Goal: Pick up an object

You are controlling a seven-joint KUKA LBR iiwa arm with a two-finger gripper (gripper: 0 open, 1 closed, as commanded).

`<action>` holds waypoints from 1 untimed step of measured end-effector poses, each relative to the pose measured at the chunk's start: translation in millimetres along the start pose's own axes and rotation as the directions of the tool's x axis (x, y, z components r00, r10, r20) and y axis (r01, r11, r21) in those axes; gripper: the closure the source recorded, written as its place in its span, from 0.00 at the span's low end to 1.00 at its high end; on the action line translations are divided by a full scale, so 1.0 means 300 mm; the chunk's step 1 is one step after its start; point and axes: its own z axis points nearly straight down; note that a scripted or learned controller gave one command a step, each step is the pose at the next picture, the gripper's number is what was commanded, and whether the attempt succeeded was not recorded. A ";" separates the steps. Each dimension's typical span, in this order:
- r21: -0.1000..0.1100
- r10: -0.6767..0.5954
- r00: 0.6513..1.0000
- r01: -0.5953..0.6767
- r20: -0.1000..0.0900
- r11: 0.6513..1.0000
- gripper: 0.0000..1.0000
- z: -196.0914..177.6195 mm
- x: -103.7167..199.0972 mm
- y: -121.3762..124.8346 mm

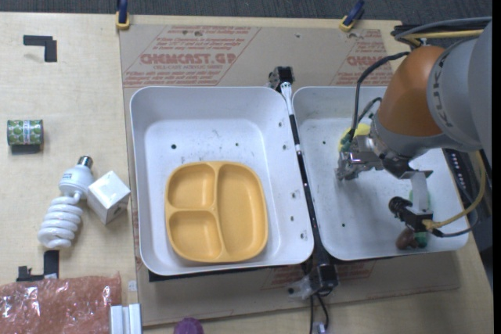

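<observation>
My gripper (348, 167) hangs low over the right bin (329, 223), near the middle of its left half, with the grey arm and its orange band coming in from the right. A small yellow and green thing (351, 138) shows just behind the gripper, partly hidden by the wrist. A small brown and green object (410, 238) lies in the right bin's near right corner, well away from the gripper. Nothing can be seen held. A yellow divided plate (217, 210) lies in the left bin (156, 121).
On the bench left of the bins lie a green can (25, 133), a white spiral light bulb (63, 207), a white cube (108, 195) and a pink mesh bag (55, 305). A black rod (293, 133) runs between the bins.
</observation>
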 end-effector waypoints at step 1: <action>-0.001 -0.002 1.000 0.002 0.001 1.000 0.00 -0.001 -0.203 0.244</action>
